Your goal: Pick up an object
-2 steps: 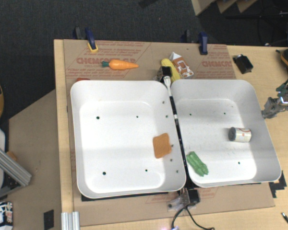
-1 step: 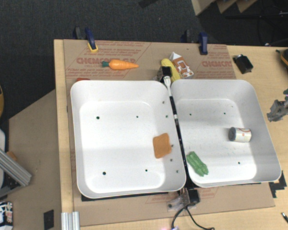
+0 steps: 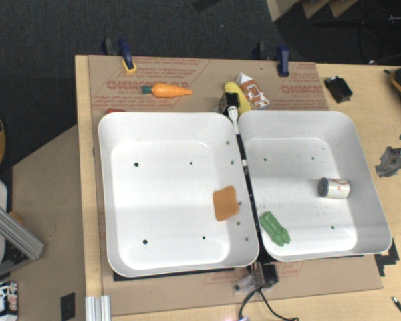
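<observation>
Lettering printed red on the cardboard surface is too faint to read. Claw, cut off at the right edge; its state cannot be told.

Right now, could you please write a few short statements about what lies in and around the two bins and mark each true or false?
1. The brown flat piece lies in the left bin. True.
2. The green object lies in the left bin. False: it lies in the right bin, near its front-left corner.
3. The small white cylinder stands upright. False: it lies on its side in the right bin.
4. The carrot lies on the cardboard behind the left bin, outside it. True.
5. The carrot touches the brown flat piece. False: they lie well apart.
</observation>
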